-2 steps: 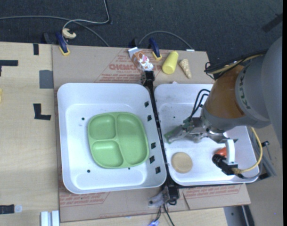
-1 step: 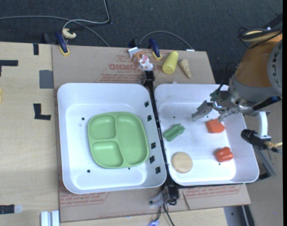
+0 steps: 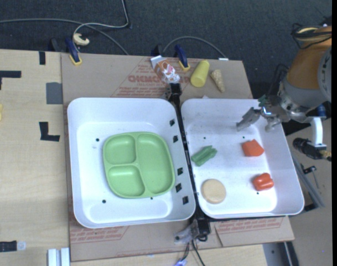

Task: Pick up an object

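Observation:
The right bin (image 3: 279,204) holds an orange-red block (image 3: 252,148), a red piece (image 3: 262,181), a tan round disc (image 3: 214,191) and a green piece (image 3: 203,155). My gripper (image 3: 259,123) hangs over the bin's far right part, just above and behind the orange-red block. Its fingers are spread open with nothing between them. The arm's grey and orange wrist (image 3: 306,76) reaches in from the right.
The left bin (image 3: 85,121) holds a green divided plate (image 3: 139,164). Behind the bins, on the cardboard, lie a yellow bottle (image 3: 200,73), a tan cone (image 3: 218,80) and a small packet (image 3: 164,68). Cables trail along the back.

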Tool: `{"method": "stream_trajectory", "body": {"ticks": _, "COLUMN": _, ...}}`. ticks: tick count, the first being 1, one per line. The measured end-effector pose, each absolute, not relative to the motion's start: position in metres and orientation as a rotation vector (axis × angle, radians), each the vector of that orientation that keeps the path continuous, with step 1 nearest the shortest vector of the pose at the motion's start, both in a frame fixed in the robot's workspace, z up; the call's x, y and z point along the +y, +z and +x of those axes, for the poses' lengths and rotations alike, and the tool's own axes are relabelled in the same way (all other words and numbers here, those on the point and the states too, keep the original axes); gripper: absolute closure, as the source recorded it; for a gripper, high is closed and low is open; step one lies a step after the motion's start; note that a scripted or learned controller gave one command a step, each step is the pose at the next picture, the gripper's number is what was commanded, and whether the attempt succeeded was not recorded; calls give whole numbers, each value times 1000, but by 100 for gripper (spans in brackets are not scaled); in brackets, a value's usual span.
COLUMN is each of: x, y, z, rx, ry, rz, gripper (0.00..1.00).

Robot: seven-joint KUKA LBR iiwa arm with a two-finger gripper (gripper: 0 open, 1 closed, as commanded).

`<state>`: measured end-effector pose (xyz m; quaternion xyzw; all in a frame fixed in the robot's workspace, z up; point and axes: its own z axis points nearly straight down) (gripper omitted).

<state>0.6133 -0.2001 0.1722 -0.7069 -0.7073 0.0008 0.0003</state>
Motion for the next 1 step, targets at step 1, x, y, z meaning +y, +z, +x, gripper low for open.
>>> {"method": "stream_trajectory", "body": {"ticks": 1, "x": -216, "y": 88, "z": 591, "rx": -2224, "ry": -1, "rz": -2222, "gripper": 0}}
